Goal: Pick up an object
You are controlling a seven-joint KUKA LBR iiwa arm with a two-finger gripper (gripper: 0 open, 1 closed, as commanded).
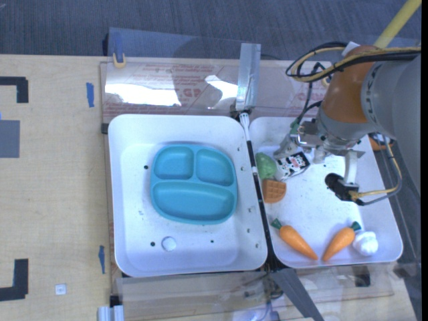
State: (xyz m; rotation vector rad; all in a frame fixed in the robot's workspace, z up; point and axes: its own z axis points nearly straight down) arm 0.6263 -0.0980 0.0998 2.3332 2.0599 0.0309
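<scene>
While the grey two-finger gripper (299, 154), fingers spread, hangs over a small black-and-white toy (293, 164) at the right white bin's (384, 236) far left, this looks like the reach; next, descend and close.

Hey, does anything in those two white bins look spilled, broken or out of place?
Nothing stands out. The blue three-compartment plate lies flat in the left white bin. In the right white bin, two orange toy carrots, a green toy and a waffle-patterned orange toy lie loose, undamaged.

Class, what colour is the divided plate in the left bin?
Light blue plate, clearest in the camera view.
</scene>
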